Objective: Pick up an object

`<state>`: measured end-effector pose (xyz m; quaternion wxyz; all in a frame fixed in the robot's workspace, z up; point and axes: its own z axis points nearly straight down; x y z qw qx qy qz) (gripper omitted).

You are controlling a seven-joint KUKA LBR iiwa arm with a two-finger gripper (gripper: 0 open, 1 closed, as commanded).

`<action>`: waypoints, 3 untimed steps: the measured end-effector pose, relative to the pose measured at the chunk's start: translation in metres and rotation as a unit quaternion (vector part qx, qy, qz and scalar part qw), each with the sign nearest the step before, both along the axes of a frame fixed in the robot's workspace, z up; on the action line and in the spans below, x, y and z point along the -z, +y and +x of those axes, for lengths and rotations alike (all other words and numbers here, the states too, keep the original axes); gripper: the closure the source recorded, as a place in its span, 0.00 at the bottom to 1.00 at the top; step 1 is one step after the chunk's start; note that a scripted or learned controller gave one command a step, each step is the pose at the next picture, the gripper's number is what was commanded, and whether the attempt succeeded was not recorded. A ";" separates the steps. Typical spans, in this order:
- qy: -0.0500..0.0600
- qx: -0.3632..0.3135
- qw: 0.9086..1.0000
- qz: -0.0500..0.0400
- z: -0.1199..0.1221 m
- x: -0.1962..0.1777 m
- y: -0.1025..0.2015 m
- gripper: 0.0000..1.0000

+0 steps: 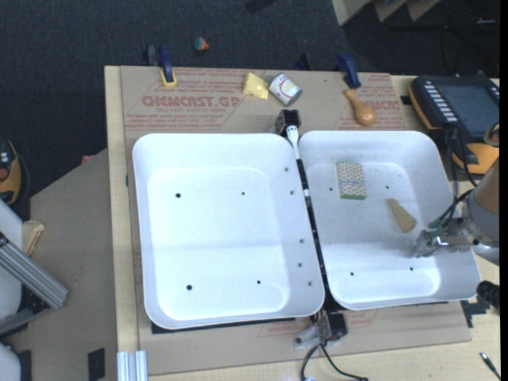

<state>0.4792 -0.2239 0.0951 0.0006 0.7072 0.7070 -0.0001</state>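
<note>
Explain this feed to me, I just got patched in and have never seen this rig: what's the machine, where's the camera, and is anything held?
One camera looks down at a slant on a bench with two white bins side by side. The arm comes in from the right; its claw hangs low over the right bin, and nothing is visible between its fingers. That bin holds a patterned pad and a tan wedge; the wedge lies just up and left of the claw. The left bin shows bare white floor. Behind the bins, on the board, lie a yellow piece, a small box and a wooden spoon.
</note>
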 end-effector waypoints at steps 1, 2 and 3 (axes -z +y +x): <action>-0.001 0.000 1.000 -0.001 0.000 -0.010 0.000 1.00; -0.002 0.001 1.000 -0.002 0.001 -0.020 -0.001 1.00; -0.003 0.001 1.000 -0.003 0.001 -0.030 -0.001 1.00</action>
